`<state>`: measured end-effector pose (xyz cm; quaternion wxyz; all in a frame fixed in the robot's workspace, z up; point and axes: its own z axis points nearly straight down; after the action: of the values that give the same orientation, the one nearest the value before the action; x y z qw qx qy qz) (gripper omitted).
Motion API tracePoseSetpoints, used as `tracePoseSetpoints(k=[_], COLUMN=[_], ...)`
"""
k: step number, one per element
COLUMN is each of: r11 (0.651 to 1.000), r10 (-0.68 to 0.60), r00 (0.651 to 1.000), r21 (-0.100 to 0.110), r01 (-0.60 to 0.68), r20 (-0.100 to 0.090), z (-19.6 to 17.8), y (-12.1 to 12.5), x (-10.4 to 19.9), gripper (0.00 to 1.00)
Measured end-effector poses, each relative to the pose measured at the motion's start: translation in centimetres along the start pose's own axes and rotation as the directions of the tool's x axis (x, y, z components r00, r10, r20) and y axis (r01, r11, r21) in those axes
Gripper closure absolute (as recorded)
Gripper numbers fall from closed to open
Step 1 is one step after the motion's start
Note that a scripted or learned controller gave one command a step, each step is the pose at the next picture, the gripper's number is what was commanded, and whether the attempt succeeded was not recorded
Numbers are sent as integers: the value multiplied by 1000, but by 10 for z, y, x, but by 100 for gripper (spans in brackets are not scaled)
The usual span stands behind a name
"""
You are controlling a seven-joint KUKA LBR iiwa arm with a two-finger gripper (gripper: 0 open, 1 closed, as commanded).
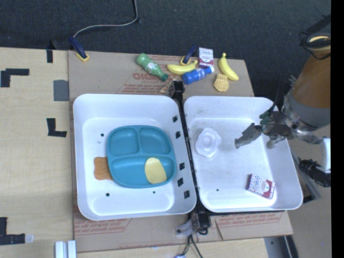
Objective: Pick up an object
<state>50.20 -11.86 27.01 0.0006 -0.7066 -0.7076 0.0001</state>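
The gripper (257,136) hangs over the right bin (279,195), fingers spread and pinching nothing, apparently lining up a grasp. The clear cup (207,143), the likeliest target, lies in that bin just left of the gripper. The red carton (260,186) lies nearer the bin's front wall. Nothing blocks the approach. The plate (141,156) with a yellow piece (156,171) sits in the left bin (86,160).

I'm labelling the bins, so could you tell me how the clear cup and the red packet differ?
The clear cup is see-through and rounded; the red packet is opaque and flat. The cup lies near the bin's left wall, the packet near its front right corner. Both lie in the right bin.
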Motion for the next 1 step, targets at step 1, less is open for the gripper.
tracePoseSetpoints(k=[1], r11=[1000], r10=[1], r00=[1000], r21=[-2], r01=[-1], r20=[0], z=[184], y=[0], x=[-15], gripper=[0])
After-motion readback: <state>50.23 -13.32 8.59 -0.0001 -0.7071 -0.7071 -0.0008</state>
